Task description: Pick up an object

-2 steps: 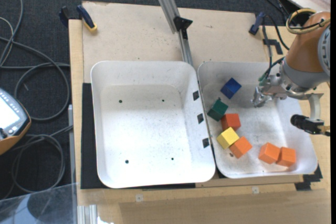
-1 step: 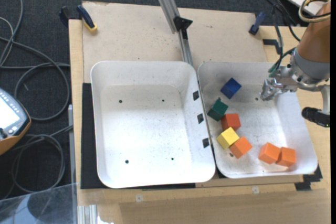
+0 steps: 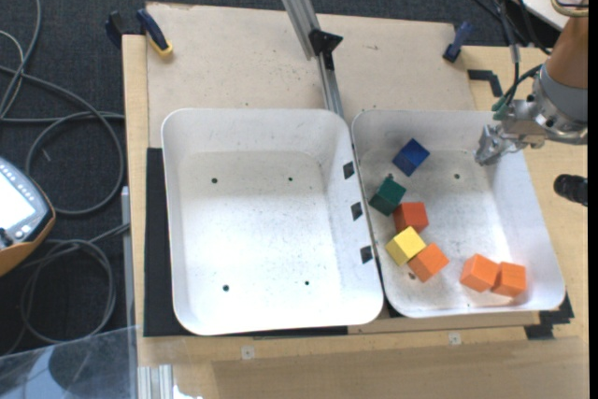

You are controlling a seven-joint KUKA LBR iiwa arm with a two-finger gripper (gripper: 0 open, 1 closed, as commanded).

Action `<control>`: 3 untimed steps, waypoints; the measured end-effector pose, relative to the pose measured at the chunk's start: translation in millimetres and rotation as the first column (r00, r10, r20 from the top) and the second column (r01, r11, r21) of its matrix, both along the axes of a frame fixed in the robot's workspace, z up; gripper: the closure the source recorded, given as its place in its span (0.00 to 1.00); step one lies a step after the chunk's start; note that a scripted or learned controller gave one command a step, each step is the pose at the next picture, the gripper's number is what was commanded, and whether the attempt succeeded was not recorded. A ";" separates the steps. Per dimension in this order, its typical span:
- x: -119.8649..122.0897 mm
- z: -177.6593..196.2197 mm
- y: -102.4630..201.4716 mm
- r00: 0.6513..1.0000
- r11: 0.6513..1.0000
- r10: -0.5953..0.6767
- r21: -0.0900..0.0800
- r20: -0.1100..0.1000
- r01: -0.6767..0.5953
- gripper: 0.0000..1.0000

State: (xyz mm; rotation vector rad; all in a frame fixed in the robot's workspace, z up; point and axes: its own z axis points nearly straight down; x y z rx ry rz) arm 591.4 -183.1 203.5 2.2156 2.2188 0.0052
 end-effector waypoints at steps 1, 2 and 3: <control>1.7 54.5 -0.1 1.000 1.000 0.000 -0.001 0.002 0.000 1.00; -0.4 62.7 55.2 1.000 1.000 0.005 0.005 -0.006 -0.005 1.00; -3.8 50.6 103.4 1.000 1.000 0.004 0.004 -0.008 -0.004 1.00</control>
